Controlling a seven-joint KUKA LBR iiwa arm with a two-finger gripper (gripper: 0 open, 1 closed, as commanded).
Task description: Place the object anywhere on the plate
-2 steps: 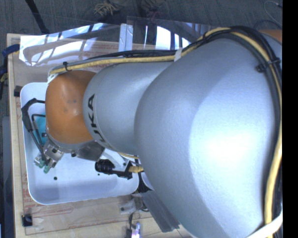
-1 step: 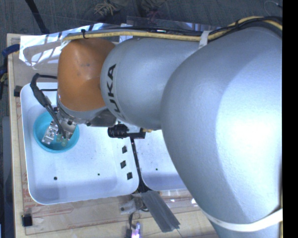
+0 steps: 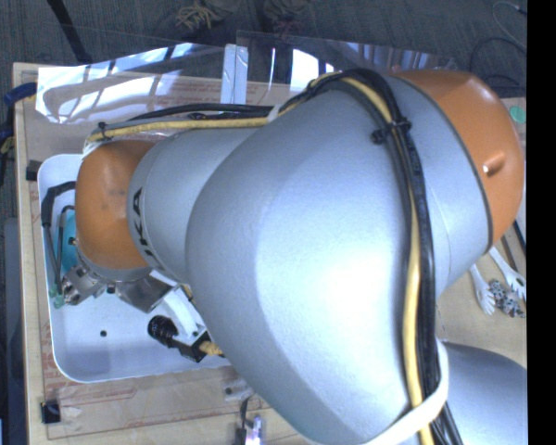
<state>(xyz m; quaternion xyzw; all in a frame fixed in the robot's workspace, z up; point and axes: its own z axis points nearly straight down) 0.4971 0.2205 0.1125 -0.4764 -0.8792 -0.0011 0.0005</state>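
Well, from my seat the arm point(image 3: 334, 248) takes up most of the frame, a big grey body running from the lower right toward the middle left, with an orange section at the upper right and the orange band point(image 3: 107, 207) at the middle left above the wrist. A black and yellow cable point(image 3: 412, 221) runs down its back from the upper middle to the bottom right. Under the arm, at the left of the frame, I see a white bin point(image 3: 93, 355), its rounded lower left corner and part of its floor bare. The bench point(image 3: 37, 100) shows as a pale strip around the bin at the left and top, with clear sheeting point(image 3: 139, 77) glinting at the upper left. The gripper point(image 3: 69, 281) sits at the middle left, low over the bin near its left wall, and I cannot tell how it stands or whether it has anything. Something teal point(image 3: 67, 239) shows just beside it against the left wall; I cannot say if that is the object. At the lower middle a black connector point(image 3: 167, 332) hangs off the wrist. I cannot make out the plate.
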